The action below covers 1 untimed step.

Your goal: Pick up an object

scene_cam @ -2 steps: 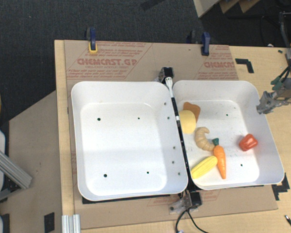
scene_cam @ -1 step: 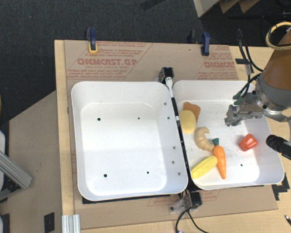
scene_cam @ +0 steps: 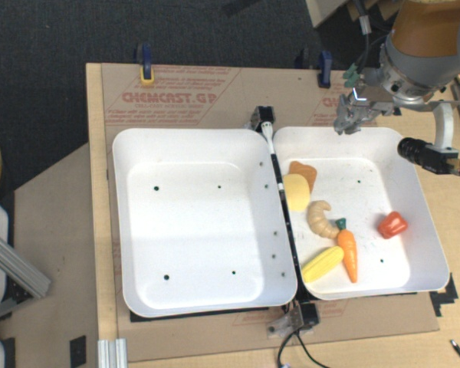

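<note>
Camera view shows you two bins (scene_cam: 130,205); the right holds five foods. One carrot (scene_cam: 348,254) lies lengthwise, tip toward you. Gripper (scene_cam: 349,121): grip unclear.

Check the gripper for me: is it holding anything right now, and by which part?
Nothing is held. The gripper hangs over the far rim of the right bin, with no object between its fingers, apart from the toy food lying in that bin.

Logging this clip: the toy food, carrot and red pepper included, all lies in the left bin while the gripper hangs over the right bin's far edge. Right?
Not quite. The camera view shows the carrot and red pepper in the right bin, not the left. The gripper does hang over that bin's far edge.
</note>
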### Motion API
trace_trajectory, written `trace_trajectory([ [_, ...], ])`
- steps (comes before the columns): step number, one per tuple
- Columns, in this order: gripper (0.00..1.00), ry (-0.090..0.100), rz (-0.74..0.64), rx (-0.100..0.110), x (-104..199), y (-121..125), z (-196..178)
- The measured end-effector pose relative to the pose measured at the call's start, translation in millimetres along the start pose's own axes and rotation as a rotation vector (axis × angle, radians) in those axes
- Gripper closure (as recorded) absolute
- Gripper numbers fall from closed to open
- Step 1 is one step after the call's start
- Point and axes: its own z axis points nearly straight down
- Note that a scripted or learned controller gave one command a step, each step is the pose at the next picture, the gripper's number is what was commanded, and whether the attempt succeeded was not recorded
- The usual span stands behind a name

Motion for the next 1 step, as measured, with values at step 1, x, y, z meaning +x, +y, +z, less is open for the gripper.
trace_trajectory([
  [1,1.00,0.002,0.001,-0.003,67.4,2.2,-132.5],
])
